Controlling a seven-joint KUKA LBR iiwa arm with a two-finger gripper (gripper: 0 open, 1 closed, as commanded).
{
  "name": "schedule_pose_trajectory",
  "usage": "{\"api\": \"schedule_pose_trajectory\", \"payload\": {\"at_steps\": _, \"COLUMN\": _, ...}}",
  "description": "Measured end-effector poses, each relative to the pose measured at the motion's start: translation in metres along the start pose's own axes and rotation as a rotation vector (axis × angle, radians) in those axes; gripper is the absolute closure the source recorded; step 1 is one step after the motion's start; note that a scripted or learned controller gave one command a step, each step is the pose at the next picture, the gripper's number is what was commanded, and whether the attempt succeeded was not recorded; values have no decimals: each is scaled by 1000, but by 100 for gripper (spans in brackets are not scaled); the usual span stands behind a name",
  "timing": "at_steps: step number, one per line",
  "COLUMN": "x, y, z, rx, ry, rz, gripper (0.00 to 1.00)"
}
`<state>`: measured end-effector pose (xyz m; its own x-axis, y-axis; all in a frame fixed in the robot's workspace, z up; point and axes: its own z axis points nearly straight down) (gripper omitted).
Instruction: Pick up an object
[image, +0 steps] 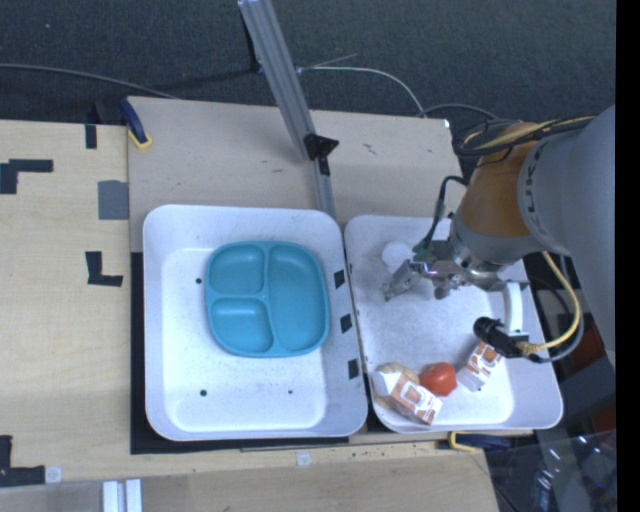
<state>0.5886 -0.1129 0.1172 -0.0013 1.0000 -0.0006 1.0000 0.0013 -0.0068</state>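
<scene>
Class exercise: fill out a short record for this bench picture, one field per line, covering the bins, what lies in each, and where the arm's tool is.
left bin: holds a blue divided plate, lying flat
right bin: holds a red tomato-like ball, a small orange-and-white carton and a smaller orange-and-white packet, all near the front edge
tool: low over the back half of the right bin, apart from the three items
tool contents: nothing visible between its fingers
arm: reaches in from the view's right
</scene>
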Motion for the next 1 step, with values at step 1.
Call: {"api": "schedule_pose_trajectory", "payload": {"at_steps": 1, "x": 0, "y": 0, "z": 29, "rx": -5, "ry": -1, "rz": 0, "gripper": 0}}
